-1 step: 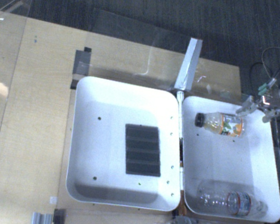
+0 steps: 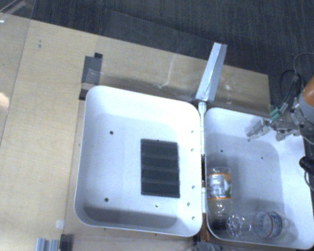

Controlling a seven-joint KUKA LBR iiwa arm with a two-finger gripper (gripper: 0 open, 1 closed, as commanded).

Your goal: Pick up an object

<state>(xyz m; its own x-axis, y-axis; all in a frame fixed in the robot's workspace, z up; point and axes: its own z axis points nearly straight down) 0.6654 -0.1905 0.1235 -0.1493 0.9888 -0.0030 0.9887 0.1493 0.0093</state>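
Right bin (image 2: 272, 154) holds the pickable stuff: a clear plastic bottle (image 2: 217, 192) w/ orange-brown label, lying on its side against the bin's left wall, dark cap toward the near edge. Just beside it along the near wall, a clear glass jar (image 2: 269, 224) on its side, and btwn the two some crumpled clear plastic (image 2: 238, 225); can't tell if that's a separate item or part of one of them, too see-through against the white.

Left bin (image 2: 100, 142) has one thing: a flat black ribbed block (image 2: 160, 168), roughly mid-bin, slightly skewed, lying flat.

Gripper (image 2: 260, 129) sits at the far edge of the right bin, near its back wall, arm coming in from the right w/ orange band above the wrist. Jaws look slightly spread, nothing btwn them. Bottle and jar are well apart from the fingers, toward the near side of the same bin. Black block is in the other bin, across the divider wall.

Bins touch side by side on a light wood bench (image 2: 24, 128).
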